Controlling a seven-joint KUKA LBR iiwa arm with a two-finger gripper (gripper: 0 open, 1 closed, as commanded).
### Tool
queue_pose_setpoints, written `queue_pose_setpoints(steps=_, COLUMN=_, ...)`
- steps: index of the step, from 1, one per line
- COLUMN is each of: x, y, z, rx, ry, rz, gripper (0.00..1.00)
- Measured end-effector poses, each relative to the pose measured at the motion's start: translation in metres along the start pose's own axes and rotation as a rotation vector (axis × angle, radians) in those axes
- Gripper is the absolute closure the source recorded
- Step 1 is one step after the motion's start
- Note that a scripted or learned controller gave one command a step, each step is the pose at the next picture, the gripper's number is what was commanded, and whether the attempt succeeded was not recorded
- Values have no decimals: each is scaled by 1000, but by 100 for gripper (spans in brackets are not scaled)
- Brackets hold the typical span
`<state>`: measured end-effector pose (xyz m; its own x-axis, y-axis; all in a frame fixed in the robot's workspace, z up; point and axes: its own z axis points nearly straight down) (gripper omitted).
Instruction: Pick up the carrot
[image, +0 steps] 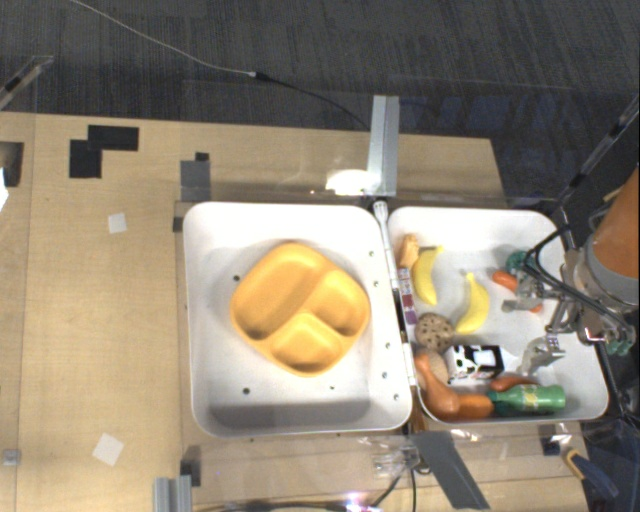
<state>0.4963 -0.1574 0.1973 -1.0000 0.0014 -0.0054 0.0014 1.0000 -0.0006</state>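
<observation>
Currently the gripper (541, 330) hangs over the right side of the right bin (470, 222), and whether it is spread or pressed together cannot be told. The carrot (505, 281) lies just beside it, near a green-topped piece at the bin's right wall. Two bananas (427, 275) lie nearby; the left bin (210, 330) holds a yellow divided tray (300, 307).

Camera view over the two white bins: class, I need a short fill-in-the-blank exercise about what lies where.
1. The yellow divided plate lies in the ____ bin.
2. The right bin holds ____ bananas.
3. The green bottle lies along the bin's ____ edge.
4. The cookie lies ____ the two bananas.

Missing words: left; two; near; between
</observation>
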Motion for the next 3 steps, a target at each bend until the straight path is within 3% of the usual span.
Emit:
queue_pose_setpoints(steps=1, x=7, y=53, z=90, rx=-1, ry=-6, rz=72, gripper=0)
queue_pose_setpoints(steps=2, x=-4, y=-47, z=15, rx=2, ry=-5, rz=323, gripper=0)
queue_pose_setpoints(steps=3, x=0, y=-31, z=92, rx=3, ry=-25, rz=386, gripper=0)
